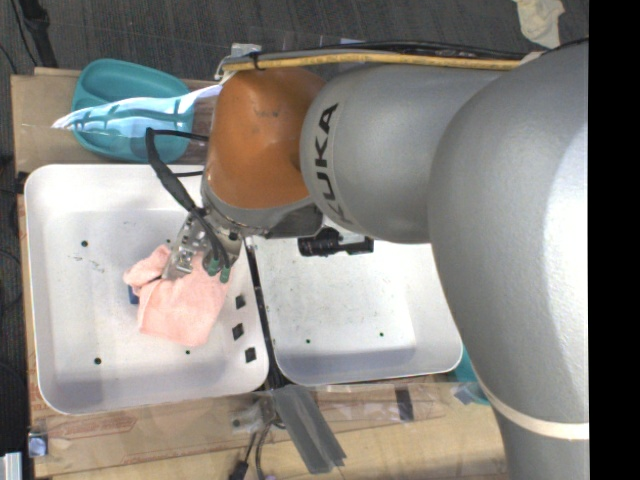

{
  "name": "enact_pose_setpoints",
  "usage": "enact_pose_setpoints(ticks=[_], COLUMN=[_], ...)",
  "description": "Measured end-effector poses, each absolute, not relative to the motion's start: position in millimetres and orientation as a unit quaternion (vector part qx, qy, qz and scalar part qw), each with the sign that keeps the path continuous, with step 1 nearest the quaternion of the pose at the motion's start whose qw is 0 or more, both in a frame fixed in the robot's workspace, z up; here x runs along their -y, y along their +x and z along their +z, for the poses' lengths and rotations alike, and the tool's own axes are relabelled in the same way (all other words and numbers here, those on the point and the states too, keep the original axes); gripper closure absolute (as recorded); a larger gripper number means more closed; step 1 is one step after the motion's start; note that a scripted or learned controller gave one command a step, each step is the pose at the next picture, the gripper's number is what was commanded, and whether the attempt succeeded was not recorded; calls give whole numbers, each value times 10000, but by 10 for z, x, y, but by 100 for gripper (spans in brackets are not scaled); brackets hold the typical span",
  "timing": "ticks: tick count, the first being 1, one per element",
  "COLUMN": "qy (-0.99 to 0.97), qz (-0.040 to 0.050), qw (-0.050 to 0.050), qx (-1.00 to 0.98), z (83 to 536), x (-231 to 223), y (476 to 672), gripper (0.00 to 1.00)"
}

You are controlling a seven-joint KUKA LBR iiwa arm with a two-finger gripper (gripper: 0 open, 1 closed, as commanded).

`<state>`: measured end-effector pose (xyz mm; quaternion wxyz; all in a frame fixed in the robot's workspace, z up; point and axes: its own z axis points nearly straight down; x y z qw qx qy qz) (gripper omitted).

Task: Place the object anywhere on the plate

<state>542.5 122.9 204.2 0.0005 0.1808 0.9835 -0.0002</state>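
Observation:
A pink cloth (180,306) lies crumpled in the left bin (70,368), near its right wall. A small blue thing (132,294) peeks out from under the cloth's left edge. My gripper (200,258) is right at the cloth's upper edge, touching it or just above it. The orange wrist band (262,138) and the grey arm hang over it. A teal plate-like dish (115,88) sits beyond the left bin's far edge, off the bins, with a pale blue and white item (130,118) lying across it.
The arm's bulk hides much of the right bin (350,338). Black cables (165,173) loop from the wrist over the left bin's far side. The ridge between the two bins (255,318) runs just right of the cloth.

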Motion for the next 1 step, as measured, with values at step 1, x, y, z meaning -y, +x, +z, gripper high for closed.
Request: enact_pose_setpoints(ticks=[1], qy=[1239], qz=[-7], qw=[-6], qx=[-9923], z=[1848], x=[-1811], y=[5911], gripper=[100])
